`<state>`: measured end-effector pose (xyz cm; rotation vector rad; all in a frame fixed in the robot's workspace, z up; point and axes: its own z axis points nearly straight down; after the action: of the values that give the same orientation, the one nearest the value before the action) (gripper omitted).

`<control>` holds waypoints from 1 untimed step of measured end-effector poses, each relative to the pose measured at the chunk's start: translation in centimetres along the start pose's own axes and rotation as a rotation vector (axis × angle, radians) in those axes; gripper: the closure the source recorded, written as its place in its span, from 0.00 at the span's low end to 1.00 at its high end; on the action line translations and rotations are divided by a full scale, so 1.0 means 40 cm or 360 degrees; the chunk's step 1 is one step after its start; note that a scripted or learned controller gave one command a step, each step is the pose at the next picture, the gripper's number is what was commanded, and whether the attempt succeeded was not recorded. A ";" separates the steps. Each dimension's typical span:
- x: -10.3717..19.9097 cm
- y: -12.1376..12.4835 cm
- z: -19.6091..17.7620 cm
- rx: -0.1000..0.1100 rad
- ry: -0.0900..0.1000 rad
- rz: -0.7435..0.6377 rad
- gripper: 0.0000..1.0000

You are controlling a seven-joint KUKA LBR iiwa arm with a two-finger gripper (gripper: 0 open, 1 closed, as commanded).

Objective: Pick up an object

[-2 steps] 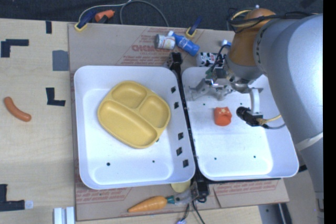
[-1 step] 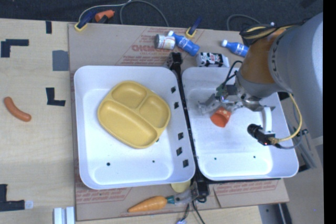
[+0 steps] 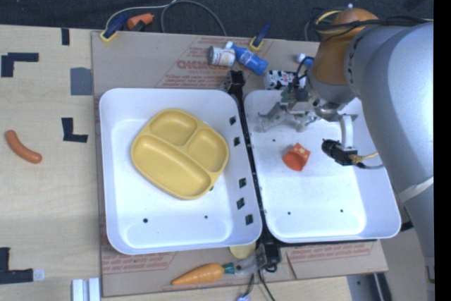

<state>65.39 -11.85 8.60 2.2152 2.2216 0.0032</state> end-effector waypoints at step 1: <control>-0.086 -0.093 -0.004 -0.0004 0.0000 0.0005 0.00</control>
<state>61.67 -15.28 8.76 2.2177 2.2169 0.0060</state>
